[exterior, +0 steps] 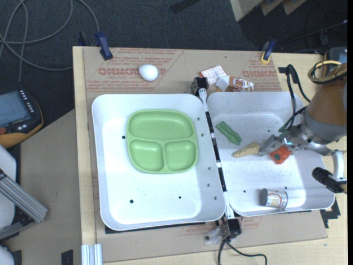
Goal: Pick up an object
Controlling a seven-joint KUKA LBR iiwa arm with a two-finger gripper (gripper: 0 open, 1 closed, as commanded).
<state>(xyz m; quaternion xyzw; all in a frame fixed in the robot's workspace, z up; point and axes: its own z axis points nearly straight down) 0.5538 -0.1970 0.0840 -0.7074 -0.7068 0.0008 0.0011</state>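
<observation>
Objects for picking lie in the right bin [259, 101], and we count four of them there. We see a green piece [228, 132] near the upper left part of this bin, lying at a slant. Just below it and to the right lies a tan, cone-shaped piece [246, 150], pointing to the left. A small orange-red object [280, 154] sits beside the tan piece, to its right, directly at the pincer [274, 147]. The pincer is low over this spot, but we cannot tell if it is spread or pressed together, and we cannot tell if it pinches something. Near the front wall of the right bin a small cylinder [273, 198] with a dark end lies on its side, well apart from the other three things. The left bin [110, 164] holds a green tray [162, 140] with three compartments, one wide above and two smaller below. On the bench [176, 65] behind the bins we see a white egg-shaped thing [148, 72] and some small wrappers [226, 80], outside both bins.
</observation>
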